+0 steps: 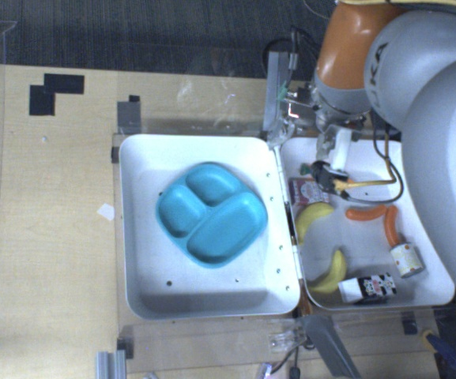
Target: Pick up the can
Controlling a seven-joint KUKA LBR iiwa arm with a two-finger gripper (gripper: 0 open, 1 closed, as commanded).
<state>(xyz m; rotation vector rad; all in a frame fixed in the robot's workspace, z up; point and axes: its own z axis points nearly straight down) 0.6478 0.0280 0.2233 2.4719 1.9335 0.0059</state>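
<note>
I can't tell how the jaws stand — they hover upper right, well above the can (406, 259) — crowded bin (441, 294), wrong-item risk

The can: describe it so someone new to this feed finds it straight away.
Start at the right-hand bin, the one the grey arm reaches over. Go to its near right corner, below the orange carrot-like pieces. The can is the small white cylinder lying on its side with a brownish end, paler and shorter than the dark-labelled bottle beside the banana.
</note>
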